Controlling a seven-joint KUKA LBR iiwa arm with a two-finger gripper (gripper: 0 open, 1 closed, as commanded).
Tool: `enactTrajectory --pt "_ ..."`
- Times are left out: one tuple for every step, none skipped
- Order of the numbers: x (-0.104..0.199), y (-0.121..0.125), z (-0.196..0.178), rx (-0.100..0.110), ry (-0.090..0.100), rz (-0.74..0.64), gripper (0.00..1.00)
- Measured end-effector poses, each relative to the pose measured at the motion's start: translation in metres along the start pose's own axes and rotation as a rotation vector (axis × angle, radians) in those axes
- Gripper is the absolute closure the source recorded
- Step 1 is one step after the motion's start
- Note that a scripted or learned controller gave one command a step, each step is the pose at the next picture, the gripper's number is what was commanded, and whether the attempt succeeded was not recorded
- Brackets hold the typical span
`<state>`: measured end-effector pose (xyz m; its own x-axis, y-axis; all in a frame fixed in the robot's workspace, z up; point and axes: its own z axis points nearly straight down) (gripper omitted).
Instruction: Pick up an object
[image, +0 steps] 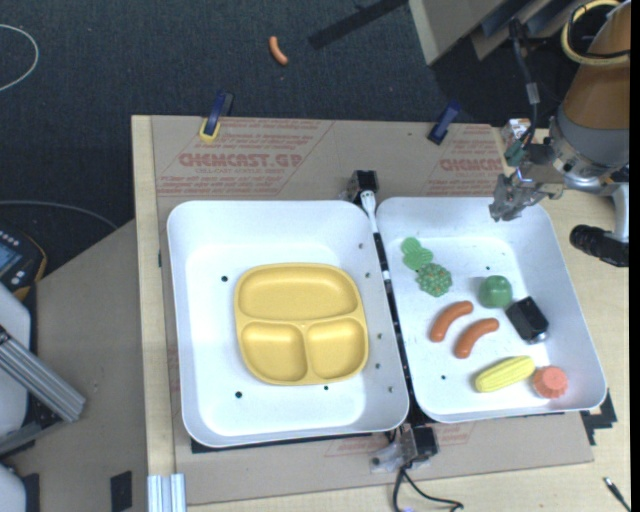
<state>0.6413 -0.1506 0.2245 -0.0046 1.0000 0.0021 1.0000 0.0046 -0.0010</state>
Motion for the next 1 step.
enactTrajectory --pt "0.0478 -0.0128 0.0092 0.002 0.000 0.000 1.00"
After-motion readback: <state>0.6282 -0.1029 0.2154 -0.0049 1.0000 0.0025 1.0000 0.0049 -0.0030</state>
